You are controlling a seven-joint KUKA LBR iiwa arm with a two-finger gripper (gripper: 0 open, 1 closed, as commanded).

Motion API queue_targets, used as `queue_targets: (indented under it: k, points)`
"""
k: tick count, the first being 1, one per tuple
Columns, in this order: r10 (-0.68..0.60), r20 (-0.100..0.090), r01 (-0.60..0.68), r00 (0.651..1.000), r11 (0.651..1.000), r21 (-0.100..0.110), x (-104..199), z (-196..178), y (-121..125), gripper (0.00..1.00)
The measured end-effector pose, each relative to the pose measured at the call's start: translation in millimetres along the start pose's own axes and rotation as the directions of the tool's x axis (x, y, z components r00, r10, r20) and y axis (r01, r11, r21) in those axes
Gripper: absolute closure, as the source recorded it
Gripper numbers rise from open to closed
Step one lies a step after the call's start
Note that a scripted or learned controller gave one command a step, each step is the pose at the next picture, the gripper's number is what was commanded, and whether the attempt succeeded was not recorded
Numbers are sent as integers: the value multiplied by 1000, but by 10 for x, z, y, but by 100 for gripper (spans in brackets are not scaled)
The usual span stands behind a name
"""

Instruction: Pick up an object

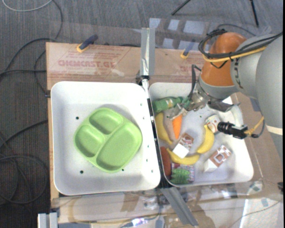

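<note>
My gripper (191, 102) hangs low over the back of the right bin (242, 172), under the orange band (221, 56) of the arm. It is right beside a green bottle-shaped item (168, 102) and just above an orange carrot (177, 124). Further forward lie a yellow banana (202, 148), a second yellow banana (162, 131), a white block (180, 150), a small brown-and-white box (220, 156), a red item (165, 159) and a green packet (181, 175). I see nothing held in the gripper.
The left bin (66, 99) holds a green divided plate (109, 139). A metal divider (145, 56) runs between the bins. A black cable plug (229, 128) hangs from the arm over the right bin. Cardboard (85, 61) lies behind the bins.
</note>
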State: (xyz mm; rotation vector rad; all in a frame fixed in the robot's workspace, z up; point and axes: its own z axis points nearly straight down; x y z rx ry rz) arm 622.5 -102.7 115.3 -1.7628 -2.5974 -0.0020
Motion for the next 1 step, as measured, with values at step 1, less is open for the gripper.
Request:
queue_targets:
  k: [1]
  points:
    - [86, 3, -86, 996, 996, 0, 527, -871, 150, 100]
